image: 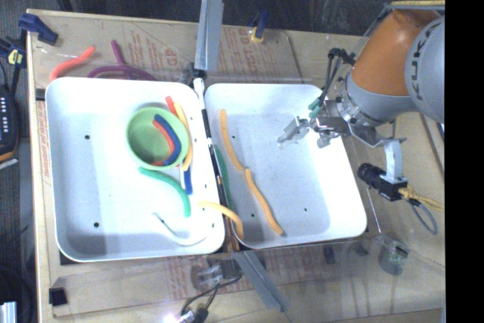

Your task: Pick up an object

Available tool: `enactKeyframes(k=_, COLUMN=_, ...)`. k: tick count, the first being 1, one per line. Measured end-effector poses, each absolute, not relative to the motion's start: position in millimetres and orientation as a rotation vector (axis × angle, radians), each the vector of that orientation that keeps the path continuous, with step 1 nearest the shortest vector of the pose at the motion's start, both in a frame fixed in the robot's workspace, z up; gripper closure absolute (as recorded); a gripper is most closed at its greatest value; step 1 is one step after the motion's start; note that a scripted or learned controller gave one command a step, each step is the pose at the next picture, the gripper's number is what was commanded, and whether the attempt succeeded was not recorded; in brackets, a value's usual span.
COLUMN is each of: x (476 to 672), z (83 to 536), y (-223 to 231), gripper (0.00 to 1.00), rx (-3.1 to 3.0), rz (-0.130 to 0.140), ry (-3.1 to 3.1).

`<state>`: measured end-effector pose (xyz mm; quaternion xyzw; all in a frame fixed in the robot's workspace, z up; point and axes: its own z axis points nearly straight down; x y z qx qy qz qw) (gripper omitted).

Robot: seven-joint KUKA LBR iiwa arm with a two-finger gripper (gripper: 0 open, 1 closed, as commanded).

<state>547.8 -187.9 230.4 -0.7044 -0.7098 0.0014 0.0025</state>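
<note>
My gripper (296,129) hovers over the back right part of the right bin (318,219), its fingers apart with nothing between them. In that bin lie two orange flexible strips, one (229,141) near the left wall and one (262,202) toward the front, both left of the gripper. A thin dark green strip (219,165) runs along the bin's left wall. The left bin (83,200) holds a green bowl (145,138) with red and blue strips in it, a green curved strip (171,182), a blue stick (187,179) and a white piece (178,232). A yellow strip (224,212) lies across the two bins' shared edge.
A red tube (72,63) and a purple tube (121,72) lie on the bench behind the left bin. A grey metal bar (208,30) stands behind the gap between the bins. Blue clamps (36,26) sit at the bench's back edge.
</note>
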Motion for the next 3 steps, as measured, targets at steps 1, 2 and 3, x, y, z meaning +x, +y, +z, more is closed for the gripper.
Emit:
enactKeyframes(k=1, x=527.5, z=135, y=-139, gripper=0.0, rx=-2.235, rz=0.007, ry=-2.2)
enactKeyframes(k=2, x=497.0, z=91, y=-151, gripper=0.0, rx=-2.137, rz=0.001, ry=-2.299)
enactKeyframes(k=3, x=497.3, z=101, y=-152, gripper=1.0, rx=-2.129, rz=0.005, ry=-2.306)
